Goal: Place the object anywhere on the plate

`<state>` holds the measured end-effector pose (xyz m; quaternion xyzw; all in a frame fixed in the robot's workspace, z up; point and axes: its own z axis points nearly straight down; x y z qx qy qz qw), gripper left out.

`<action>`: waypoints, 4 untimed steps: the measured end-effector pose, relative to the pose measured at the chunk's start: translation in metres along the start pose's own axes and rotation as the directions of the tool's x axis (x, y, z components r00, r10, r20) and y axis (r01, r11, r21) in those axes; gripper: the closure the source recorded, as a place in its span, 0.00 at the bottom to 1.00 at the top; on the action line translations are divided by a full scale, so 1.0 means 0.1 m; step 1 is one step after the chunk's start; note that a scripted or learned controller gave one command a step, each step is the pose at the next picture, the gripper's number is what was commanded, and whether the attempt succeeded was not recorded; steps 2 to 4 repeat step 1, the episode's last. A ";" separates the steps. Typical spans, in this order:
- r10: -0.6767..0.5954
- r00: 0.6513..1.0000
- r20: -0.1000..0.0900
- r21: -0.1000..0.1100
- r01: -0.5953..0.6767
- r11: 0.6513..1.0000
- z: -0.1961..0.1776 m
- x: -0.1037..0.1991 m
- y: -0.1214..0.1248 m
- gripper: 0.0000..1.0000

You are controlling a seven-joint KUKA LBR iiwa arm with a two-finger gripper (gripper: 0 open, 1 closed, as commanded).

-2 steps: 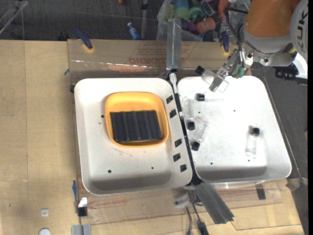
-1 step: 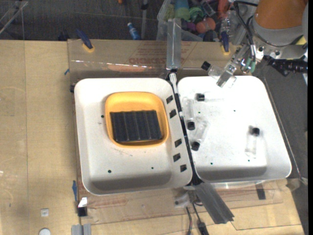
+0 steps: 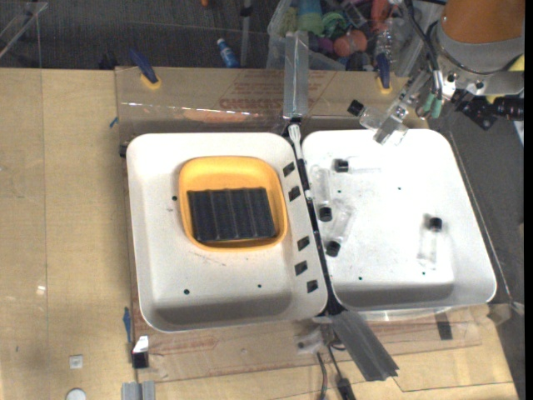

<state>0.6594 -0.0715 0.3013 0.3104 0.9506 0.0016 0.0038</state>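
Grey arm (image 3: 483, 23) top right, hand (image 3: 390, 130) above right bin's (image 3: 391, 265) far rim, grip indiscernible.

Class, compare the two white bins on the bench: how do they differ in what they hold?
The left bin holds a yellow plate with a dark ribbed block on it; the right bin holds several small clear pieces with black caps. The gripper hovers at the right bin's far edge, away from the left bin. Both are shallow, white and rounded.
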 end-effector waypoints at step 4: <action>-0.016 1.000 0.001 0.001 0.016 1.000 -0.22 -0.20 -0.24 1.00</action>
